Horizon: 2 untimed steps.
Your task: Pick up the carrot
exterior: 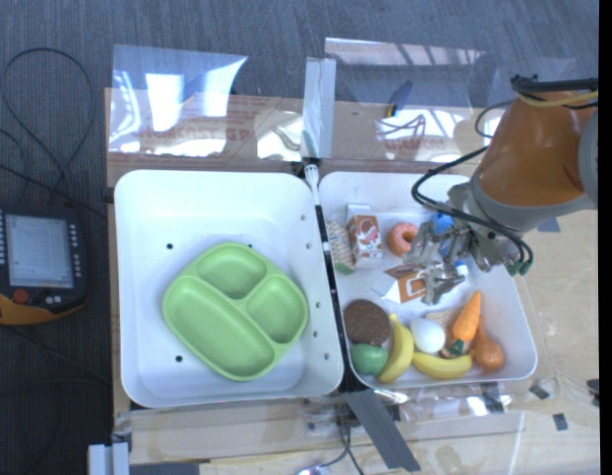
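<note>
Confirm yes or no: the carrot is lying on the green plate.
No. The carrot lies in the right bin beside the bananas, while the green plate sits in the left bin.

I could read no text: print on the small carton (362, 238) and the pendant screen (34, 250) at frame left was too blurred.

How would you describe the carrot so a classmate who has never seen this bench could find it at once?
Start at the right-hand white bin, the one crowded with toy food. Go to its near right corner, beside the bananas and the white egg. The carrot is the slim, pointed orange piece standing on a slant, longer and narrower than the round orange fruit beside it.
</note>
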Each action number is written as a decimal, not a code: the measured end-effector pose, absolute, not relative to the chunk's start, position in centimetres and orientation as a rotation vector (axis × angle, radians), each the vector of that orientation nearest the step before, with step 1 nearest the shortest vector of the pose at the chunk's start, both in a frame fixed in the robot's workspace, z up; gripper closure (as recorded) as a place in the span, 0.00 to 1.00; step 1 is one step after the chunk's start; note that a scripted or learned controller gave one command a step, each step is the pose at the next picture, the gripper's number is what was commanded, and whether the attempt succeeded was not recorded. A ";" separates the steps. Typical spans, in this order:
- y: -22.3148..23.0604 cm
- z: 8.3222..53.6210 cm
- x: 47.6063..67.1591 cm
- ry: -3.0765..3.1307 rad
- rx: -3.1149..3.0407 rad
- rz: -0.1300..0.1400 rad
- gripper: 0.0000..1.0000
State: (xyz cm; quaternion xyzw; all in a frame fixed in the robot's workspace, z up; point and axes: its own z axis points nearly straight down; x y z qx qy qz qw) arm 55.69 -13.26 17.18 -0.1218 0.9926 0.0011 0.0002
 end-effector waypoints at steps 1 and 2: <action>-16.0 23.5 61.2 3.068 -0.668 0.002 1.00; -16.0 23.3 61.2 3.071 -0.669 0.006 0.00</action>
